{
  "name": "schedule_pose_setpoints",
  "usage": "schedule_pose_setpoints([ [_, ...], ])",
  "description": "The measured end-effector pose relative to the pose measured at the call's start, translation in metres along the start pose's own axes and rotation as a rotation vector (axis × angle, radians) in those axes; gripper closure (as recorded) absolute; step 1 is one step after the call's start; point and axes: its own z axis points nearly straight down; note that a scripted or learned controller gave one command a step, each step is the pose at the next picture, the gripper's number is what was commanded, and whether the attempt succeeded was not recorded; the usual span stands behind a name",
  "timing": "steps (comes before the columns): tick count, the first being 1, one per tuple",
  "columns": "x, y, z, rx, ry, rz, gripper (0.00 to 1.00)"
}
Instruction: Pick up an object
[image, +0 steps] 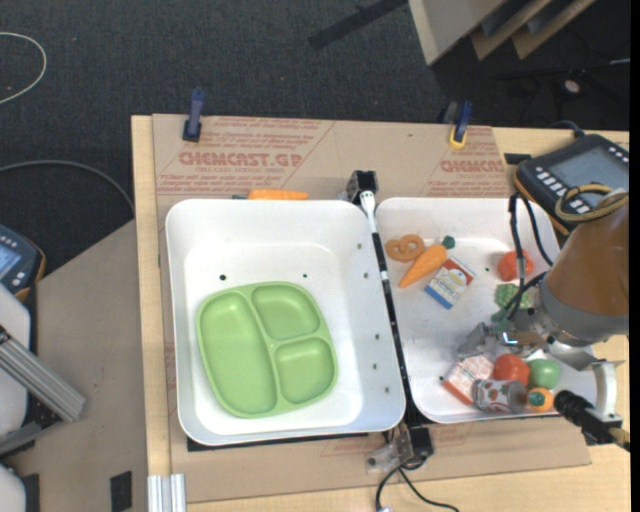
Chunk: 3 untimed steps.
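Hand (497, 338) is hovering low over clutter in the right bin (425, 405); grip state indeterminable. Red tomato (510, 367) is lying just beneath. Advise centring before descending.

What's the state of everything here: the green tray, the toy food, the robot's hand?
Green divided plate: flat in the left bin, compartments bare.
Toy carrot: lying in the right bin, beside the pretzel.
Small carton: lying flat.
Gripper: low over the toy pile, nothing visibly held.
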Motion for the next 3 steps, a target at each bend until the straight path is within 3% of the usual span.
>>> schedule_pose_setpoints([
  [1, 0.004, 0.005, -0.01, -0.008, -0.001, -0.006, 1.0],
  [2, 0.101, 0.022, -0.082, -0.015, 0.003, -0.019, 1.0],
  [3, 0.186, 0.003, -0.186, -0.017, 0.006, -0.02, 1.0],
])
